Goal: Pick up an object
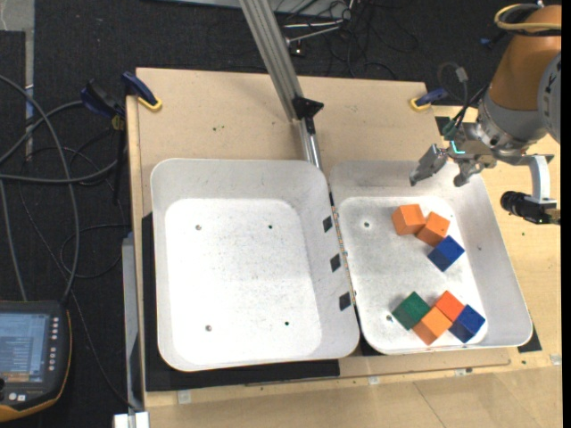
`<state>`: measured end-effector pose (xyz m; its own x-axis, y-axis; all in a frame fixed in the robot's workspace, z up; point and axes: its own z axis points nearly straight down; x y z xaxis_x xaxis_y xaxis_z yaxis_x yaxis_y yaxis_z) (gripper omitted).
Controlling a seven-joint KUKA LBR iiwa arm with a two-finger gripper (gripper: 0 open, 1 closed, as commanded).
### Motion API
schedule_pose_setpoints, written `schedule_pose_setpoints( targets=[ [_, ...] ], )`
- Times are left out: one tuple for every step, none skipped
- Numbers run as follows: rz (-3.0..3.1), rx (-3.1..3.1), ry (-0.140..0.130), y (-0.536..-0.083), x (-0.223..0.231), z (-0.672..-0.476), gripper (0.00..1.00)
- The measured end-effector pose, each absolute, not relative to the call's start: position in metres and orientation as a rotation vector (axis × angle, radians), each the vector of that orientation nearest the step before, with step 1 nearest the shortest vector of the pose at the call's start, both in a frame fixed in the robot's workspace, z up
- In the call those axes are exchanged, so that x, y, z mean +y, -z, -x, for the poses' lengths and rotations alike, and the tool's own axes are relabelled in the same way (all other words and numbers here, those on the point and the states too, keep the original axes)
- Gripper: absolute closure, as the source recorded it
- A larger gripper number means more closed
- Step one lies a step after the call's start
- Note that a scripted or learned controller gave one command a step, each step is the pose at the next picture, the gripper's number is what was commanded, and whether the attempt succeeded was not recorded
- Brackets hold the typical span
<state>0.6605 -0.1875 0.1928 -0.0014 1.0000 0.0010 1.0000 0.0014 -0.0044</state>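
The tool (pixel 443 168) hangs released, fingers spread with nothing between them, over the upper edge of the right bin (pixel 375 333), above the orange blocks (pixel 420 223).

Bench top (pixel 375 105), light wood board. Two shallow white bins rest on it side by side, touching along their inner edges: left bin (pixel 165 266) toward the bench's left edge, right bin (pixel 504 275) toward its right edge. Clamps at both far corners: (pixel 143 92), (pixel 428 99)
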Motion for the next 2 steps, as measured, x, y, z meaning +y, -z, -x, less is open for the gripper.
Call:
schedule_pose_setpoints(
  targets=[
    [2.218, -2.224, -0.003, -0.196, -0.187, -0.661, 0.00],
    [2.214, -2.223, -0.005, -0.134, -0.181, -0.666, 0.00]
  ],
)
